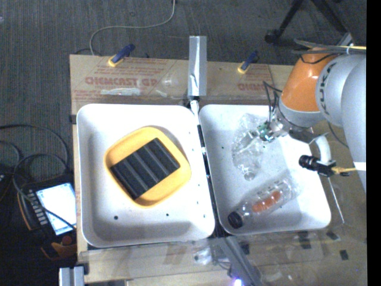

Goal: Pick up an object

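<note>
Looking down at the counter [119,79], we see two shallow white bins side by side. The right white bin [309,219] carries the things that could be picked. A crumpled piece of clear plastic film [249,145] lies in its upper middle, wrinkled and glinting, with a longer fold trailing down toward the bin's centre. Below it, a clear plastic bottle with a dark cap and an orange patch inside [265,202] lies on its side, slanting from lower left to upper right, the cap pointing toward the bin's near left corner. Bottle and film sit near each other, though we cannot tell whether they touch.

The left white bin [89,159] holds a rounded yellow tray with a black ribbed insert [149,165], lying flat and turned at a slant.

The tool [266,131] sits at the upper right edge of the crumpled film, seemingly touching it; its tip is small and dark with a greenish glint, and we cannot tell how far it is parted or whether it has hold of anything.

The grey arm with its orange band [303,91] reaches in from the right over the far right corner of the right bin, bent downward toward the film, with a black fitting [315,164] jutting out below the wrist.
</note>
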Robot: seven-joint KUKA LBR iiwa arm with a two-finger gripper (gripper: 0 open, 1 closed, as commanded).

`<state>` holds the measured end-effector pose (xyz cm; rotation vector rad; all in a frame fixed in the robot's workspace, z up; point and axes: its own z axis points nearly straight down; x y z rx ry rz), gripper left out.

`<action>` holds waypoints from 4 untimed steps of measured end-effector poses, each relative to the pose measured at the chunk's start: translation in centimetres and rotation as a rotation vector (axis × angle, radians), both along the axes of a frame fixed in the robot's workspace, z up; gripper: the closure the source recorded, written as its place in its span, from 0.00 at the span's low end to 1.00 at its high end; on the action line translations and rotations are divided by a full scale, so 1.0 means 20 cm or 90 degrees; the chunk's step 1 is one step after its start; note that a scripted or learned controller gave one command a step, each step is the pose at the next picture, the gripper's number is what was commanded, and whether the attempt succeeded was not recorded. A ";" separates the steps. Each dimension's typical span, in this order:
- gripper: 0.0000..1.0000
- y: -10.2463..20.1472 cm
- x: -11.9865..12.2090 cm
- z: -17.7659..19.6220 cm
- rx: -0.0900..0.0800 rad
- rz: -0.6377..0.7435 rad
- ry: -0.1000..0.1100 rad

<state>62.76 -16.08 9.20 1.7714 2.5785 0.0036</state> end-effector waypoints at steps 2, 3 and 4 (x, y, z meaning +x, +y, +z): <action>0.00 0.27 -0.24 0.01 0.002 -0.033 0.000; 0.00 0.25 -0.03 0.00 0.003 -0.081 0.002; 0.00 0.11 -0.12 0.00 0.001 -0.046 -0.001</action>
